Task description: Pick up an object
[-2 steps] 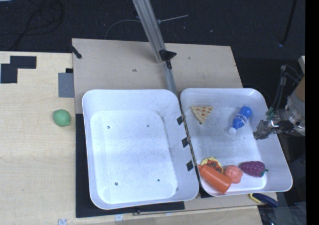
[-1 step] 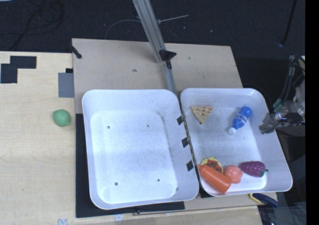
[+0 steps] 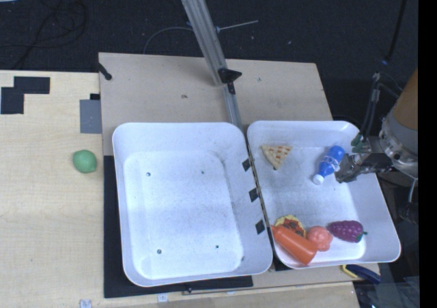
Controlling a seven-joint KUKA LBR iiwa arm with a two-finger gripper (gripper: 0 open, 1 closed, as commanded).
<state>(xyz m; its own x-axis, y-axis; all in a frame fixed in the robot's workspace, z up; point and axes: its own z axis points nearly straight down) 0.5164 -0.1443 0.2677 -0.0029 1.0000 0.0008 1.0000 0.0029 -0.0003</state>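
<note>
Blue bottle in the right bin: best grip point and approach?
Judging by its pose, grip the blue bottle across its wider blue body, coming down from above. It lies on its side, white cap end toward the lower left, with bare bin floor around it. The gripper is already just beside its right side.

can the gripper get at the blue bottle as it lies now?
Probably yes. The gripper sits at the right bin's right rim, just beside the blue bottle, with bare bin floor around it.

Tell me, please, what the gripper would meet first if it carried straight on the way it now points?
Probably the blue bottle: the gripper points leftward into the right bin, just beside it. Its height above the bottle is unclear.
</note>
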